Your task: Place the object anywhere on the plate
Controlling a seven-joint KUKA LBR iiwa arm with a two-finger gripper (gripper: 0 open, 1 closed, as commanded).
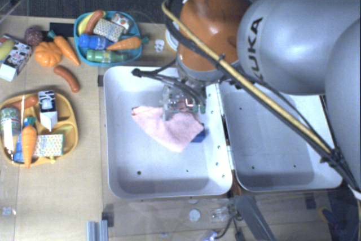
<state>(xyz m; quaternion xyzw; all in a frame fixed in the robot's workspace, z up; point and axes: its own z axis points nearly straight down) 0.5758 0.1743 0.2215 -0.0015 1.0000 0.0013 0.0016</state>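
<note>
A flat pink plate that looks like soft cloth lies in the left white bin, towards its right wall. A small blue object peeks out at the plate's lower right edge, mostly hidden. My gripper hangs from the orange wrist, directly over the plate's far right part. The arm's body hides what lies under the gripper.
The right bin sits under the big grey arm. A blue bowl and a yellow tray, both with toy food, stand left of the bins. A pumpkin, a carrot and a sausage lie loose on the bench.
</note>
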